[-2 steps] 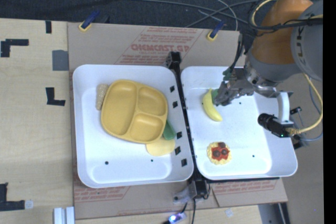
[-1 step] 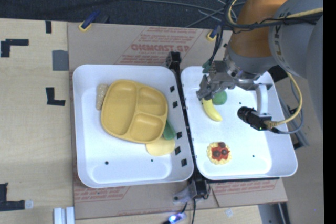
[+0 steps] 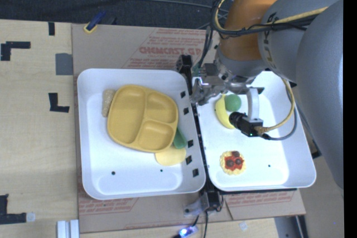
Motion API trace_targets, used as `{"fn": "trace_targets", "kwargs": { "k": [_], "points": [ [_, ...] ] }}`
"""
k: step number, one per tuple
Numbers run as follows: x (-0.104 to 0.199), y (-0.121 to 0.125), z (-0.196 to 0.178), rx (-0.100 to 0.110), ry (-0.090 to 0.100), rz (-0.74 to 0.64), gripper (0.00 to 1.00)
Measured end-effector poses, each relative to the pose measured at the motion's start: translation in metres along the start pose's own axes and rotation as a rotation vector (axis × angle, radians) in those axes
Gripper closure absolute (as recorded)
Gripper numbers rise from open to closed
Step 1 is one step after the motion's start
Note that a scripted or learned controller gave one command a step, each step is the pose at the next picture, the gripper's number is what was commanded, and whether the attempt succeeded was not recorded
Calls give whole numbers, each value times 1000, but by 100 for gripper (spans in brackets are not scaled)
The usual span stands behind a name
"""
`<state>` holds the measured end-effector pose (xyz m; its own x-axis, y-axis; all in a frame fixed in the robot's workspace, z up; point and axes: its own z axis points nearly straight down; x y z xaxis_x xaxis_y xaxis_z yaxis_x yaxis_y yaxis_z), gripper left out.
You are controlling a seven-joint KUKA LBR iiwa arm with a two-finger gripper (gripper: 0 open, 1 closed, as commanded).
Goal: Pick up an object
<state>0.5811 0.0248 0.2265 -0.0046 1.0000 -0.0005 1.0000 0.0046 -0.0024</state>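
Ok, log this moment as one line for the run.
arm: over right bin | gripper: above yellow-green item | grasp: unconfirmed | left bin: yellow divided tray | status: pick pending

Two white bins (image 3: 95,136); one yellow divided tray (image 3: 142,118), one small pizza toy (image 3: 233,163), one yellow-green fruit (image 3: 227,108).

Bins (image 3: 95,175) glossy white plastic, yellow divided tray (image 3: 142,118) smooth matt plastic, cardboard sheet (image 3: 139,47) under bins dull and papery, arm shell (image 3: 318,36) smooth grey.

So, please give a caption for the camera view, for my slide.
KUKA arm over right bin, near yellow-green toy; divided yellow tray in left bin.
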Motion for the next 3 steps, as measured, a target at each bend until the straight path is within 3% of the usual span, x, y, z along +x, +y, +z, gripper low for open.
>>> {"fn": "trace_targets", "kwargs": {
  "k": [1, 2, 3],
  "points": [
    [50, -2, 5, 0, 0, 1, 100],
    [78, 19, 10, -1, 0, 2, 100],
    [77, 18, 9, 0, 0, 2, 0]
  ]
}}
